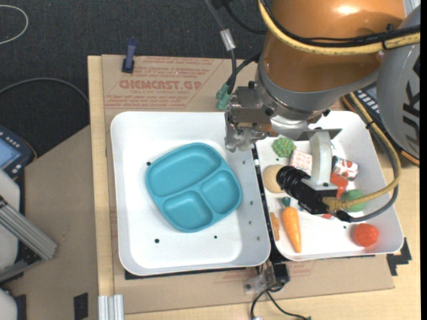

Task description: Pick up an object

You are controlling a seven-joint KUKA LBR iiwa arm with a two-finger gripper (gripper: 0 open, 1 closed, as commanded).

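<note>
cardboard sheet [167,100]: red print | blue clip [129,55]: on its far-left edge

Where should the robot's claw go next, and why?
Probably a small sideways shift toward the bin of toy food. The gripper seems to sit over the seam between the two bins, by the teal plate, while the green toy lies nearest it.

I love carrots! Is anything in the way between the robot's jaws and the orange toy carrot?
Yes. The jaws hang at the far left corner of the toy-filled white bin; a tan round biscuit lies between them and the orange toy carrot near the front.
</note>
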